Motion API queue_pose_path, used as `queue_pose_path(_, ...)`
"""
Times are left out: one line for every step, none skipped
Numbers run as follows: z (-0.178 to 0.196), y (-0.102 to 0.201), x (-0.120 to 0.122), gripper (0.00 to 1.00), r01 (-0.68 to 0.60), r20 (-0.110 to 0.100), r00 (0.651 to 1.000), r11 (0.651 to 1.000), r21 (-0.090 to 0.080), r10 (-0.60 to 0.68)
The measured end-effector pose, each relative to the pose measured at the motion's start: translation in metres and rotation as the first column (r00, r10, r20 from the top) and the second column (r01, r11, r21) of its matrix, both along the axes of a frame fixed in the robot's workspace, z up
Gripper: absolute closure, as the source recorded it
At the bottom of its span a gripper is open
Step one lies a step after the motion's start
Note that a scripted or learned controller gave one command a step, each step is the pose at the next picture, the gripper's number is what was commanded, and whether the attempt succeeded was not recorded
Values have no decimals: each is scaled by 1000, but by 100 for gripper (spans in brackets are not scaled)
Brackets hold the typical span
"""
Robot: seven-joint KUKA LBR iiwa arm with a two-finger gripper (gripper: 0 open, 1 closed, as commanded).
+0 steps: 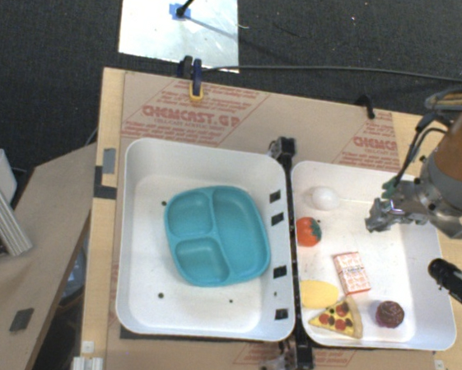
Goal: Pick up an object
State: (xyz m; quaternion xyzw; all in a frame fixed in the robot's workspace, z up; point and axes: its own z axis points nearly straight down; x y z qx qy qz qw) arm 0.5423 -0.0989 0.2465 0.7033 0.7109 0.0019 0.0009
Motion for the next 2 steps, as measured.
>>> queue_pose_path(4, 57, 14, 100, 0, 0, 1000, 1000, 1, 0)
queue_pose_path(5, 101, 36, 100, 1, -1, 1000, 1000, 1, -1)
